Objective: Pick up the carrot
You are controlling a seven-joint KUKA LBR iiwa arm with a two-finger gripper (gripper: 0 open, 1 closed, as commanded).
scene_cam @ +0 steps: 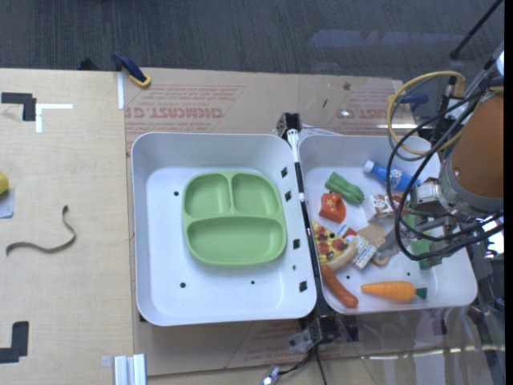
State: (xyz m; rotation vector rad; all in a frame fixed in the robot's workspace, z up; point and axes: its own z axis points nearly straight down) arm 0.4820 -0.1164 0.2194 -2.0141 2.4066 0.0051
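From my feed: carrot (389,291) lies flat near the front wall of the right bin (461,295), orange body pointing left, green top to the right; nothing touching it that I can see. Arm (481,155) comes in from the right, orange band over the right bin's right side, cables looped around the wrist; gripper (421,239) sits low over the right part of that bin, above and to the right of the carrot, apart from it; gripper state: I can't tell, it's buried in cables and dark hardware. Rest of the right bin: pizza slice (330,245) by the left wall; red sausage (339,289) just below it, left of the carrot, with a gap between them; red pepper-like piece (333,207) above the pizza; green vegetable (345,186) further back; blue-capped bottle (383,172) near the back, partly under cables; some small packets (370,243) clustered mid-bin, labels too small to read. Left bin (152,239) holds a green divided plate (235,218), three compartments, sitting roughly centred. Bench (64,295) left of the bins has a thin dark curled strip (44,239) and a bit of something yellow (3,184) at the frame edge; blue clip (132,69) at the back edge of the cardboard (184,107) under the bins.
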